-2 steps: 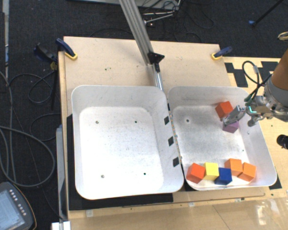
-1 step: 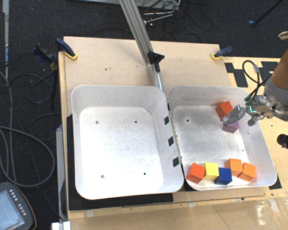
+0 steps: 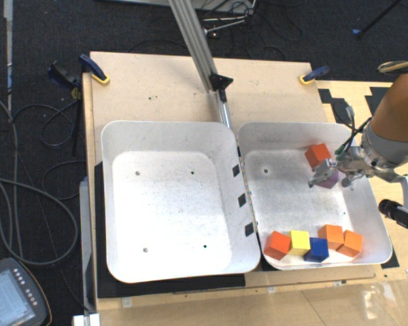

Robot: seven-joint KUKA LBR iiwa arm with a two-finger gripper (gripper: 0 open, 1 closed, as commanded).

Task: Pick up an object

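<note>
So the thing I'm going for looks like a small purple object [image 3: 330, 179] in the right bin [image 3: 285, 145], upper right area, just below and right of an orange block [image 3: 317, 155] that sits tilted on the bin floor. From my feed the gripper [image 3: 324, 176] is right down on top of that purple piece, so only a bit of purple peeks out under the metal. Honestly I cannot tell whether the gripper is wide, narrow or actually has anything; the view is too cluttered there.

The arm [image 3: 394, 124] comes in from the right, orange band above the grey wrist.

Along the near edge of the same bin there's a row of blocks: a red-orange block [image 3: 278, 244] at the left, a yellow block [image 3: 300, 240] touching it, a blue block [image 3: 318, 250] just in front and to the right, then two more orange blocks [image 3: 342, 239] side by side at the right end.

The left bin [image 3: 122, 141] sits beside the right one, their rims meeting in the middle. Both rest on a tan board [image 3: 163, 87] with blue-and-yellow clamps [image 3: 94, 69] at the far corners.
</note>
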